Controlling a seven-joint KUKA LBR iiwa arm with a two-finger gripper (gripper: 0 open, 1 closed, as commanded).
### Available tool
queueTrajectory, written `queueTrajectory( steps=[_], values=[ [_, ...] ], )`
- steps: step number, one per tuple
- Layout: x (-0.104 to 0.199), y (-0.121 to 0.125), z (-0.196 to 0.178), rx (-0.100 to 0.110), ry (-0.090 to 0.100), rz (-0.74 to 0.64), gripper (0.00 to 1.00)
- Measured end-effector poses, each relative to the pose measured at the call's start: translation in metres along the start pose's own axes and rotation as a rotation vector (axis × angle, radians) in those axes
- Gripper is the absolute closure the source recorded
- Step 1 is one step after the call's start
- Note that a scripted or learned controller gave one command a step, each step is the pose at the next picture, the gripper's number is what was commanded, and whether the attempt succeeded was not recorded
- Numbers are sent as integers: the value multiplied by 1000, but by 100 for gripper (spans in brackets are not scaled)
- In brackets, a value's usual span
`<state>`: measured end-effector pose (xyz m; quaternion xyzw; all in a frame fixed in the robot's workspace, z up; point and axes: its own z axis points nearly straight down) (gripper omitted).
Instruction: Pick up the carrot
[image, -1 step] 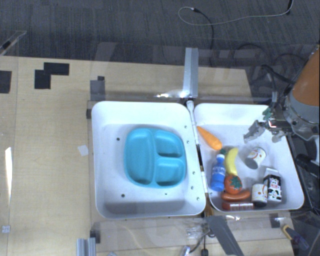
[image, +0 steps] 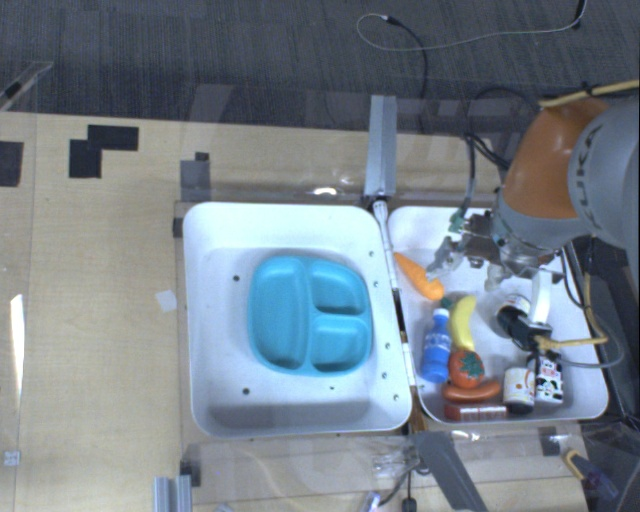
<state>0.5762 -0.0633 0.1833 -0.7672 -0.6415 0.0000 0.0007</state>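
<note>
The orange carrot lies at a slant in the right bin, close to the bin's left wall. My gripper hangs over the upper part of that bin, just right of the carrot. It is open, with one finger near the carrot's thick end and nothing between the fingers. The carrot rests on the bin floor.
Below the carrot lie a blue bottle, a yellow banana, a red tomato-like piece, a brown sausage, a small cup and a black-and-white carton. The left bin holds a blue divided plate.
</note>
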Motion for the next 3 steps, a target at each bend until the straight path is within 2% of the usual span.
queueTrajectory(
  steps=[1,2,3],
  values=[
    [-17,16,95,-13,1,17,0],
    [-14,18,83,-19,3,16,100],
    [50,28,-2,-5,0,-232,100]
  ],
)
